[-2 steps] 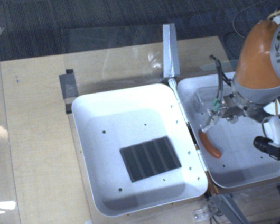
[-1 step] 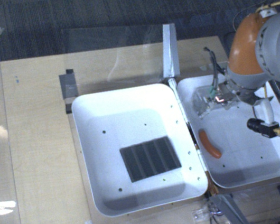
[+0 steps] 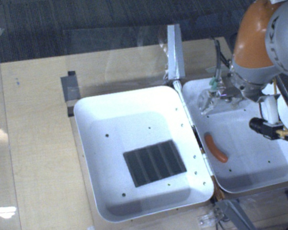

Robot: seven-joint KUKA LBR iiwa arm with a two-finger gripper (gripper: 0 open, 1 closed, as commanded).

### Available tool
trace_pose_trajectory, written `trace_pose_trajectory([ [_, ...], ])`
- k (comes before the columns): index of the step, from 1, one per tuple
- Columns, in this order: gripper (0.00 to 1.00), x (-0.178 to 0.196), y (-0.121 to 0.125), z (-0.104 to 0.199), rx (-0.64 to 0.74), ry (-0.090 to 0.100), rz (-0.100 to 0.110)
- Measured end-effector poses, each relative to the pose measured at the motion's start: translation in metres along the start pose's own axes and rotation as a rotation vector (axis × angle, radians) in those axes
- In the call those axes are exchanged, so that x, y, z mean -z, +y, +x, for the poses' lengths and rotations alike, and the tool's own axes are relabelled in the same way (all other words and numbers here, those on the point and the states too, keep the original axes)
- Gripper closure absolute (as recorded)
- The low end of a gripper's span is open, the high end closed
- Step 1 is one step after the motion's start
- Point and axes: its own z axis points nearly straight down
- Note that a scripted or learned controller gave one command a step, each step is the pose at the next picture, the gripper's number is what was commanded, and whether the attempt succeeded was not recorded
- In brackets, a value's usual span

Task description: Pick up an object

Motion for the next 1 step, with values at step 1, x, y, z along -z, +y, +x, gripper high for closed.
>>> trace_pose_trajectory([
  [1,1.0,0.0108,0.0018,0.0013,0.009,-0.001,-0.005],
])
